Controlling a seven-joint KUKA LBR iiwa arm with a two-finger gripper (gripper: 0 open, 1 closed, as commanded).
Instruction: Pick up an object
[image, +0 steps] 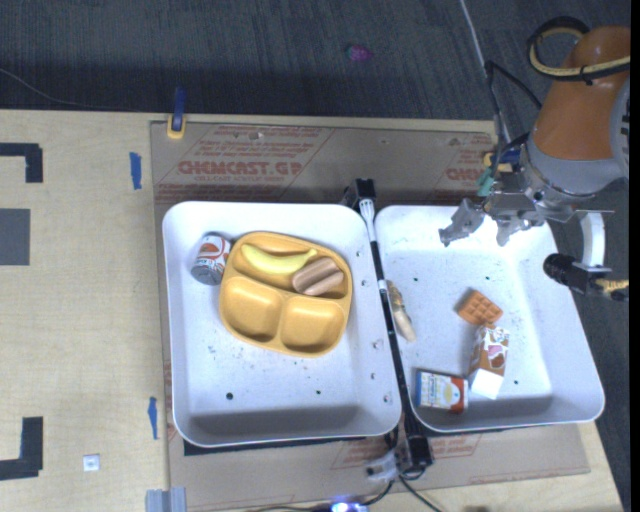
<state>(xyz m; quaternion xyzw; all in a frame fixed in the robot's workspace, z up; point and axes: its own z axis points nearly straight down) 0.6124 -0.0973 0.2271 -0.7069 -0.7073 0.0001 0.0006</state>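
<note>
A small orange waffle (478, 307), square and ridged, lies near the middle of the right bin (560, 400), a red-and-white packet (491, 352) just beside it at six o'clock. My tool (478, 226) hovers at twelve o'clock, fingers spread, gripping nothing.

Two white bins sit on the counter: a left bin (190, 400) and a right bin (570, 380). The left bin holds one yellow divided tray (270, 320), one banana (270, 258), one hot dog (318, 278) and one can (209, 259). The right bin holds one waffle (479, 307), one small carton (439, 390), one snack packet (490, 360) and one pale oblong piece (401, 315).
</note>
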